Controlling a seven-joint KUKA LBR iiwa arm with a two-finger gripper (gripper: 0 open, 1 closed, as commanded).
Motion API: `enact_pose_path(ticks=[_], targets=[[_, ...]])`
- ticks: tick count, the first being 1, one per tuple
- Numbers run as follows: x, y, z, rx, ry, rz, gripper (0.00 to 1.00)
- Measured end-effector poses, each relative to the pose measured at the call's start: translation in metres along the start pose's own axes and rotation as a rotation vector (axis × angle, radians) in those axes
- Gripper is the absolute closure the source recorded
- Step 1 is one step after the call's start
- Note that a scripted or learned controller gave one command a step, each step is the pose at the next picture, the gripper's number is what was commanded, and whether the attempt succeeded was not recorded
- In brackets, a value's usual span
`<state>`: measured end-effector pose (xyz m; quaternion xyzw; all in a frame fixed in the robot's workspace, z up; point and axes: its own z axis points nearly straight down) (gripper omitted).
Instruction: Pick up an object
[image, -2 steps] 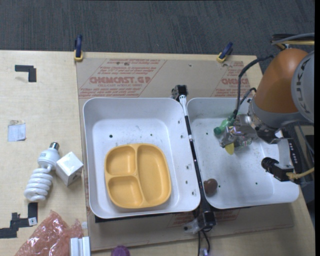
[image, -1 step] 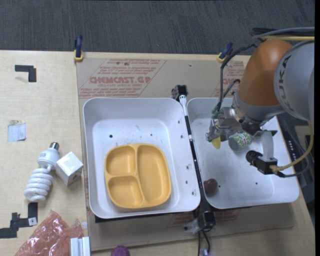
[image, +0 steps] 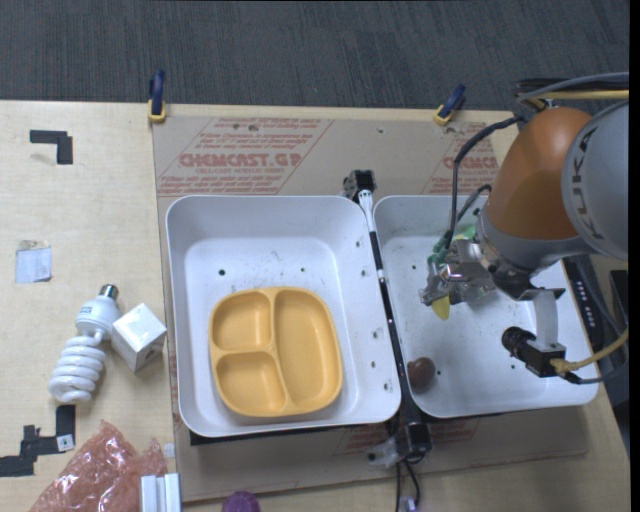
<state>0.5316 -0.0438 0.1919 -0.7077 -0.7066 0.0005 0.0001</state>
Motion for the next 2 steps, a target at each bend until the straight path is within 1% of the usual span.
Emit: enact_pose_path(ticks=[1, 2], targets=[[-0.070, -0.041, -0.010, -0.001, 0.000, -0.001, 1.00], [-0.005, -0.053, -0.026, -0.001, 0.000, -0.001, 1.00]])
